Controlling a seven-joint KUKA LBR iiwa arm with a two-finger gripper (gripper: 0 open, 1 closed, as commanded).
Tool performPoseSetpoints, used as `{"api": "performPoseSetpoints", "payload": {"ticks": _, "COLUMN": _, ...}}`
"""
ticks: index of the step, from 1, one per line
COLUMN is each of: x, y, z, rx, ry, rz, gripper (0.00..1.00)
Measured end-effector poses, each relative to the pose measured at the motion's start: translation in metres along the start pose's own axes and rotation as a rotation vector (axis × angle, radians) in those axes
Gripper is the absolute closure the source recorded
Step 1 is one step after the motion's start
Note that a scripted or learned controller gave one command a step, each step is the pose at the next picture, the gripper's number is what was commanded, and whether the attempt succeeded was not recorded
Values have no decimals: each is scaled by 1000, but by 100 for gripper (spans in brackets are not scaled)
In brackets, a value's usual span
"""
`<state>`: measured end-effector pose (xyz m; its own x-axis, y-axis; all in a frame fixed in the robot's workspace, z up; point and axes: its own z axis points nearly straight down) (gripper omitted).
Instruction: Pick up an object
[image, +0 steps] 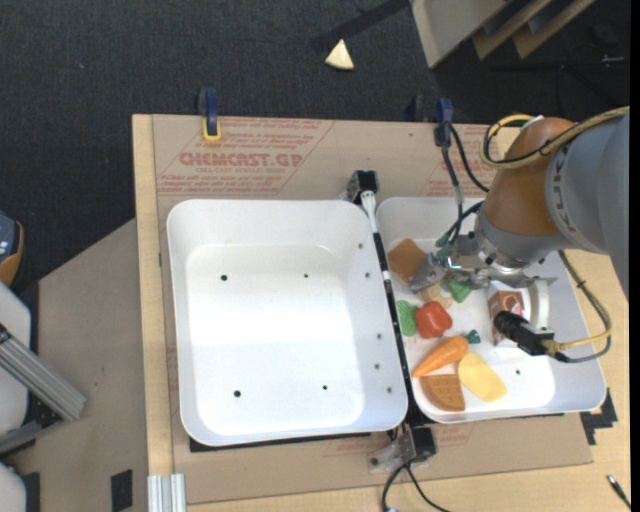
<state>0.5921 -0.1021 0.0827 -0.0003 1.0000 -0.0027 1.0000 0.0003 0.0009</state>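
Note:
My gripper hangs low over the right bin, near its far left part, with the orange-banded wrist above it. Just left of it lies a brown chunk. A small green piece sits right under the gripper's near side. A red pepper and a green pod lie a little nearer the front. Further forward are an orange carrot, a yellow wedge and a tan slice. A red and white item peeks out beside the wrist.
The left bin stands beside the right one, their rims meeting at a black divider. Both rest on a cardboard sheet with blue clamps at the back. Cables trail from the wrist over the right bin.

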Motion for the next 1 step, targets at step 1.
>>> {"api": "performPoseSetpoints", "payload": {"ticks": 1, "x": 0, "y": 3, "z": -17, "rx": -10, "ry": 0, "rz": 1, "gripper": 100}}
